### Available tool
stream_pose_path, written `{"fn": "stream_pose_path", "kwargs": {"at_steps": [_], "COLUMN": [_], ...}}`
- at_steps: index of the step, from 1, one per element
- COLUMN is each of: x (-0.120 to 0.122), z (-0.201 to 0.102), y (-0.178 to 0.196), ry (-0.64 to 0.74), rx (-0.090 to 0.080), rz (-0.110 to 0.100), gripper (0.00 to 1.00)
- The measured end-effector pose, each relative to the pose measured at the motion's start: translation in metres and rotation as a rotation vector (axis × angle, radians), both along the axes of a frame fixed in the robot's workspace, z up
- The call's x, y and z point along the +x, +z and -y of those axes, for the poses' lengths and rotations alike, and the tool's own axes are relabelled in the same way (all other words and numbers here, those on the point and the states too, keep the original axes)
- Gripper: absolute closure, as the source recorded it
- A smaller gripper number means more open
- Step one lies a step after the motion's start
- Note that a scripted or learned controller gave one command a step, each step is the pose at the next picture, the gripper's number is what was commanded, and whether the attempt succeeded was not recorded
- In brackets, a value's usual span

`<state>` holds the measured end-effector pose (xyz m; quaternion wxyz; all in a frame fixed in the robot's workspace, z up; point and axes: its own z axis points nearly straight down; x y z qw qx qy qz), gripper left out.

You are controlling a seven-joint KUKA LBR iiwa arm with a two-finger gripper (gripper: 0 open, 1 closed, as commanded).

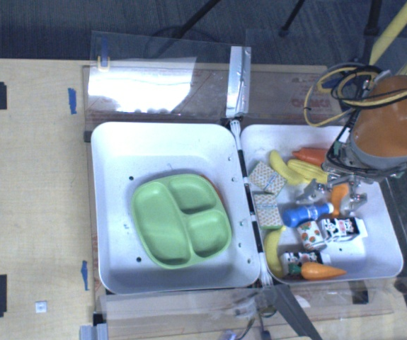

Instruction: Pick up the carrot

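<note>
orange carrot (321, 270) (labels unreadable)

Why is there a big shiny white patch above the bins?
In the camera view, light glares off the clear plastic sheet behind the left bin, washing it white; the green divided plate looks evenly lit, while the small toys near the gripper are slightly soft and hard to read.
</note>
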<state>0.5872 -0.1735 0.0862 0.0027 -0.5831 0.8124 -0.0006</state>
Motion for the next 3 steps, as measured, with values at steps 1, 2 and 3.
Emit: {"fn": "stream_pose_path", "kwargs": {"at_steps": [1, 2, 3], "x": [0.012, 0.013, 0.078], "z": [0.031, 0.031, -0.033], "y": [0.0, 0.012, 0.132], "ry": [0.123, 0.117, 0.245], "rx": [0.001, 0.003, 0.001], "rz": [0.002, 0.01, 0.001], "gripper": [0.0, 1.0, 1.0]}}
